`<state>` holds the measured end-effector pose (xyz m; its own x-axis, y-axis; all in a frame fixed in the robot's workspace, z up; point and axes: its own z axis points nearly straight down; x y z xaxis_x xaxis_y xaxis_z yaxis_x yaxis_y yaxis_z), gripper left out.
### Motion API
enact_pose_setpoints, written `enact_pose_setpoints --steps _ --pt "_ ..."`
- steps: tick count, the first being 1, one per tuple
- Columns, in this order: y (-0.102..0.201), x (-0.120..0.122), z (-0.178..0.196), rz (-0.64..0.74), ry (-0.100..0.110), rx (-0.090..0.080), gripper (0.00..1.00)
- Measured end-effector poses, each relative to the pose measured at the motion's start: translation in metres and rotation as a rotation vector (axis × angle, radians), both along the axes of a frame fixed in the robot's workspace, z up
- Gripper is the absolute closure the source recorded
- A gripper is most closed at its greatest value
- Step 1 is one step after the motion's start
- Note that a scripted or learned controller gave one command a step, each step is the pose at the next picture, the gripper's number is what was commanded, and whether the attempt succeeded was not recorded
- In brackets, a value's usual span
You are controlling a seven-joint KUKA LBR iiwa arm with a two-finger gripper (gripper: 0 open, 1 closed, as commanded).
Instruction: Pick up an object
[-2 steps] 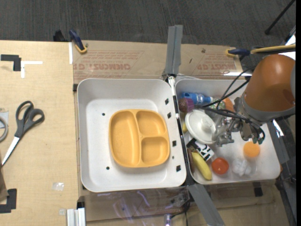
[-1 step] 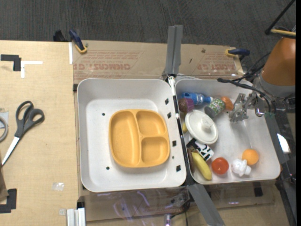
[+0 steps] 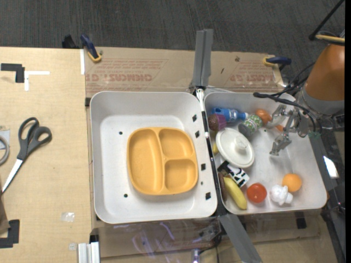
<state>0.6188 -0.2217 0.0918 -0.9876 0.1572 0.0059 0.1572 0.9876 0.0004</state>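
1. Sits at the upper right of the right-hand shallow white bin: the metal two-finger hand, reached in from the right and hanging over bare bin floor, fingers slightly parted with nothing between them.
2. Looks placed for a descent, judging from the pose, yet no object lies directly beneath; nearest are a small orange ball and a green patterned can-like piece, just to the hand's left near the top wall.
3. Lies crowded along the left wall of that bin, likely pushed there: a blue plastic bottle, a round white lid with a knob, a black-and-white patterned block and a yellow banana.
4. Rest near the bottom wall, well apart from the hand: a red tomato-like ball, a lumpy white figure and an orange fruit-shaped ball.
5. Seems the easiest target: the orange fruit-shaped ball, round, smooth and standing free of neighbours.
6. Holds one thing, the left-hand white bin: a yellow three-compartment plastic tray, centred.
7. Lies outside the bins on the wooden worktop: grey-handled scissors.
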Motion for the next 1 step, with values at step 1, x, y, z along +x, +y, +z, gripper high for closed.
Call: enact_pose_setpoints --steps 1 --pt "0.0483 0.0277 0.0039 -0.131 0.003 -0.010 0.00"
